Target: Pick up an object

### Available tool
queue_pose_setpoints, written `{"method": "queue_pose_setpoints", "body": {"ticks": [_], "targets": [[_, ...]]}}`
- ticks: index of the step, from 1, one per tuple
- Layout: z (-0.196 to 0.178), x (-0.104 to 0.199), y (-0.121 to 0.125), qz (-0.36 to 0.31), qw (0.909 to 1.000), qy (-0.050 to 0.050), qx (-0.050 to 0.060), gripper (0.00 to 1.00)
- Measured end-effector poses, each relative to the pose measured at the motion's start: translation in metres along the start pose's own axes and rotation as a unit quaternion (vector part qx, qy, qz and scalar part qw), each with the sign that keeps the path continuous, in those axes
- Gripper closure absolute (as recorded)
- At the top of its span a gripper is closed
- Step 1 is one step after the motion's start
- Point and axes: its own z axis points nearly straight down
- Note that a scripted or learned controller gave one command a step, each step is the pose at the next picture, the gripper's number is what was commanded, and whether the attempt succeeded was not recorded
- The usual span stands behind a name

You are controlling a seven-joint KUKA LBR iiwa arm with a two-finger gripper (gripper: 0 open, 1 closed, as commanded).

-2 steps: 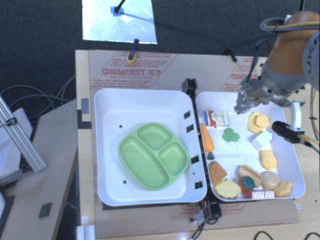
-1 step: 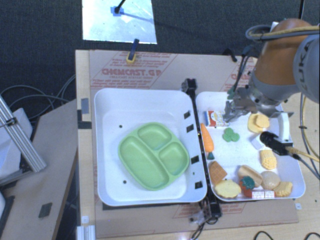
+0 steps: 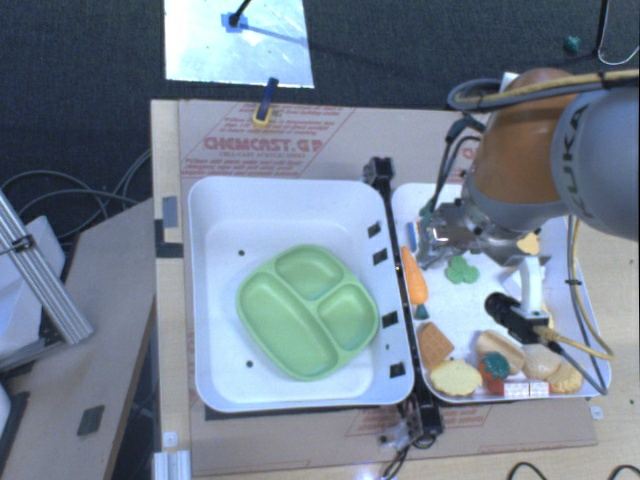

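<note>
Two shallow white plastic bins sit side by side on my bench, and I use the black divider strip point(image 3: 396, 298) where they meet as my reference. On the far side of that strip from the arm, the larger bin point(image 3: 215, 268) holds a pale green three-compartment plastic plate point(image 3: 306, 311), lying flat near the bin's middle. On the arm's side of the strip, the narrower bin point(image 3: 590, 363) holds a scatter of toy food. An orange plastic carrot point(image 3: 414, 278) lies just beside the strip, running roughly along it. A small green leafy toy piece point(image 3: 462, 270) lies a little farther from the strip than the carrot. Toward the near end of the strip I see a tan square cracker-like piece point(image 3: 435, 343), a round yellow piece point(image 3: 455, 378), and a cluster of bread-coloured and red and teal pieces point(image 3: 520, 363) that I cannot tell apart clearly. The grey arm with its orange band point(image 3: 530, 128) leans over this bin, and its gripper point(image 3: 436, 236) hangs low above the bin floor, near the carrot's far end and the green leafy piece. I cannot tell the gripper's state or whether it has anything.
</note>
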Motion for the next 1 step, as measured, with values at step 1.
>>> {"method": "queue_pose_setpoints", "body": {"ticks": [1], "targets": [[-0.0011,-0.0047,-0.0126,0.003,1.0000,-0.001,-0.001,1.00]]}}
